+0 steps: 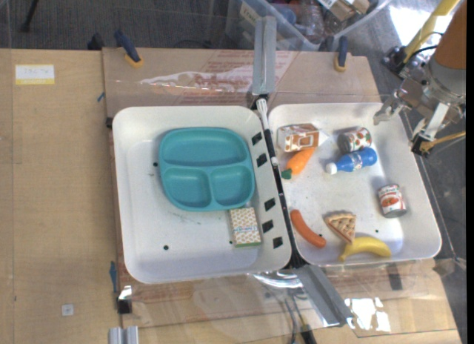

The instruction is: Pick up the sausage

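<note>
Camera view shows the sausage point(307, 229) lying near the right bin's point(426, 209) front left corner, beside the pizza slice point(341, 226); the end effector point(415, 116) hovers released at the bin's far right edge, well apart.

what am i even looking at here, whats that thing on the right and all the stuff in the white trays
This is one photo from a camera fixed above a workbench, looking down at a slant. The grey and orange thing at the right edge is a robot arm; its grasping part, the end effector, hangs over the far right corner of the right bin, with nothing visibly held.

The right bin has toy food: the sausage it should pick up, a carrot, a pizza slice, a banana, a blue bottle, two cans and a small carton. The left bin holds a teal divided plate and a small patterned box.
</note>
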